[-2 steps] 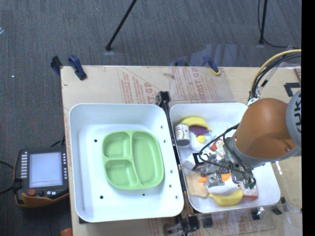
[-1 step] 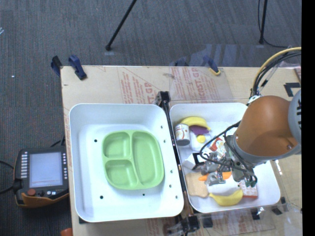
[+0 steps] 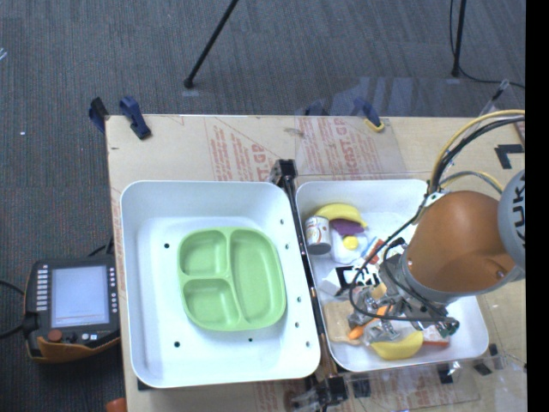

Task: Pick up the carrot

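2 white bins, 1 green tray, 2 bananas.

light: even, overhead, moderately bright | shadows: soft | focus: slightly soft (perhaps low resolution) | glare: mild on white bins

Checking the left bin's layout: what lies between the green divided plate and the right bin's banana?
In the camera view, bare white floor of the left bin beside the green plate, then the two bins' rims, then a small can just before the banana.
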Controlling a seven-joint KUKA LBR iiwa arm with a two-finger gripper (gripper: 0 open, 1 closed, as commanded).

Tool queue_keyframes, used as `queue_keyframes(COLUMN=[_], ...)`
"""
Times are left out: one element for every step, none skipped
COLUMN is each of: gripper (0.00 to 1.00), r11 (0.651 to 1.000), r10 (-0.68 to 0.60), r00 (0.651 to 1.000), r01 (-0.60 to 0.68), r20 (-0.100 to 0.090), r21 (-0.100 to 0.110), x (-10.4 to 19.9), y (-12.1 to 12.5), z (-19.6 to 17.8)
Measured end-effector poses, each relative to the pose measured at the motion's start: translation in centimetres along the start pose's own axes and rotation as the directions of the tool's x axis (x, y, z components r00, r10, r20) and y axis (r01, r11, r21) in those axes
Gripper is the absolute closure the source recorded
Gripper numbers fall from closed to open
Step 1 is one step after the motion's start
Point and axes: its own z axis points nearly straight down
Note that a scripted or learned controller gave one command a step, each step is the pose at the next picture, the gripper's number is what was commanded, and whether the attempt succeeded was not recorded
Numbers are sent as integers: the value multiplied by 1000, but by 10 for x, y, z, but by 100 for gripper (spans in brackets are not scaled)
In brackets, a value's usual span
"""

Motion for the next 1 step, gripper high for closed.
queue_keyframes(gripper=[100], r11=[1000], r10=[-1], r00=[1000], r01=[1], r20=[2], r21=[-2], x=[-2], y=[2], z=[-9])
